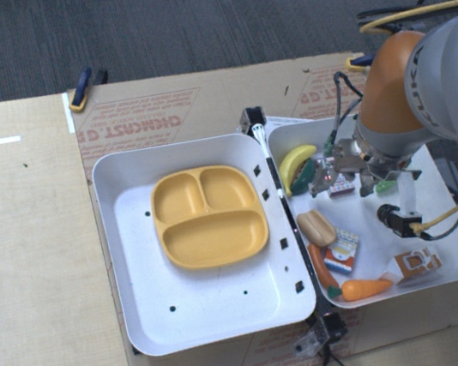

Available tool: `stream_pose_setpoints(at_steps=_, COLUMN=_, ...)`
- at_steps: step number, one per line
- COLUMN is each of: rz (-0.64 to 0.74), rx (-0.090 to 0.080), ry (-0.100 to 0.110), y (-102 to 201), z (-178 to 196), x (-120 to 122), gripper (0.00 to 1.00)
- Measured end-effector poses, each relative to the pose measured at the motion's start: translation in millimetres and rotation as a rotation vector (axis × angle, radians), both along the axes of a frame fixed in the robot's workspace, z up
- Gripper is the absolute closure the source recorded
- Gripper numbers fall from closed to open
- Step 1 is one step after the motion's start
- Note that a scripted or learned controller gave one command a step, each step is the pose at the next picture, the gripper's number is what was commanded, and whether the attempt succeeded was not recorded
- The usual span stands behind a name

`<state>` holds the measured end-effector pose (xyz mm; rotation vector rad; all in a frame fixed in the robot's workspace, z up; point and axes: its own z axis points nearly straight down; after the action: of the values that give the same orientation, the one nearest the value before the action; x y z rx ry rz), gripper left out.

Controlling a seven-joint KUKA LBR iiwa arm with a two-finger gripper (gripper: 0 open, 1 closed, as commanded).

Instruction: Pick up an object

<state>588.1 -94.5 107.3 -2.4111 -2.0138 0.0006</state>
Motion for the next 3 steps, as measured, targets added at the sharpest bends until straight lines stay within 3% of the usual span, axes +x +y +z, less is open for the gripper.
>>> stream_pose_setpoints(at_steps=1, rz=-0.002, rx=0.0, ry=-0.001, y=0, z=10, x=1, gripper=1.0)
stream_pose_setpoints(at_steps=2, rz=-0.043, rx=-0.002, ry=0.0, y=-23, z=201, x=35, gripper=1.0)
stream_pose_setpoints(at_steps=3, rz=0.079, rx=-0.002, ry=0.0, y=-52, z=416, x=27, gripper=1.0)
